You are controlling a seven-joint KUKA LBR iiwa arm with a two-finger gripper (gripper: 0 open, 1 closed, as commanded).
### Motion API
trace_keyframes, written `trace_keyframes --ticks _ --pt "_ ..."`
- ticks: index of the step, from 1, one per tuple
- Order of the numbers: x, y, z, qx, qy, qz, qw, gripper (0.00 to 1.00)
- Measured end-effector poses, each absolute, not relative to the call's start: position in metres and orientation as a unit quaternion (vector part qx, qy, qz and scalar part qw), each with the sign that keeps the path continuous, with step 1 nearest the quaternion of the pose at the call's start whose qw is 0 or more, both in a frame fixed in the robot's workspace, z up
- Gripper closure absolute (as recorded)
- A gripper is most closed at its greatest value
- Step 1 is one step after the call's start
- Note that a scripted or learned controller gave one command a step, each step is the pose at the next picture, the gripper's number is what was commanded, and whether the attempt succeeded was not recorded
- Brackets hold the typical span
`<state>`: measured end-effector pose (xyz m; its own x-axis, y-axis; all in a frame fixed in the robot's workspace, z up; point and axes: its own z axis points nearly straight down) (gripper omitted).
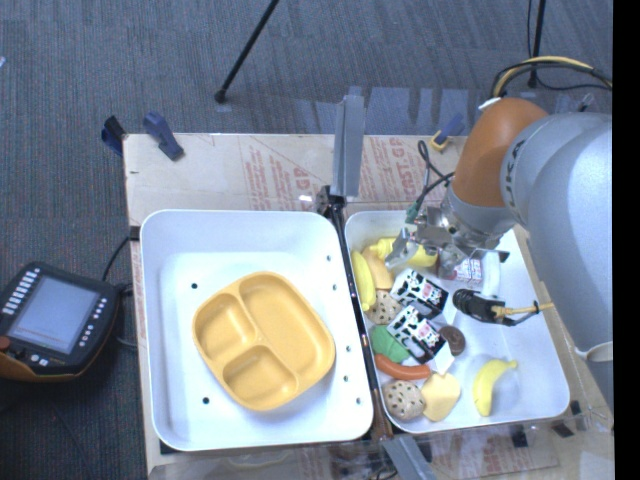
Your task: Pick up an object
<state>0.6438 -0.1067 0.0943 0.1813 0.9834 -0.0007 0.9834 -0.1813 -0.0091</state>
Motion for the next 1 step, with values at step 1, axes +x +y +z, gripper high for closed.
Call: trace_keyframes --ticks 1 --pt "0.6438 -0.1522 0.0864 -0.688 -0.726 0.0011 0.001 0.0"
